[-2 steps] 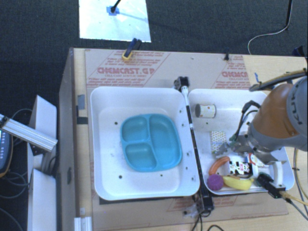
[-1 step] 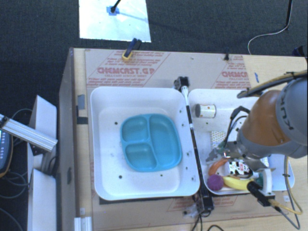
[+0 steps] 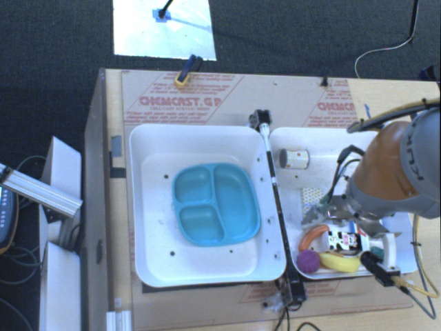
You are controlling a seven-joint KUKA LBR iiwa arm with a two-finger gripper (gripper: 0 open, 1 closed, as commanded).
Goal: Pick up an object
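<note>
tool (image 3: 329,216) low in right bin (image 3: 324,143), near banana (image 3: 341,261).

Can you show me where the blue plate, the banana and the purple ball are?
blue plate (image 3: 216,203): camera view, middle divider.
banana (image 3: 341,261): camera view, its middle.
purple ball (image 3: 308,261): camera view, its top.

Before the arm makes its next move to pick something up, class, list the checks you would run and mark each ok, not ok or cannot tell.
1. Gripper over right white bin: ok.
2. Finger state: cannot tell.
3. Targets nearby: yellow toy banana, purple ball, orange curved piece lie at the front: ok.
4. White cylinder lies apart toward the back: ok.
5. Blue divided plastic tray lies in the left bin, out of the way: ok.
6. Object held: cannot tell.
</note>
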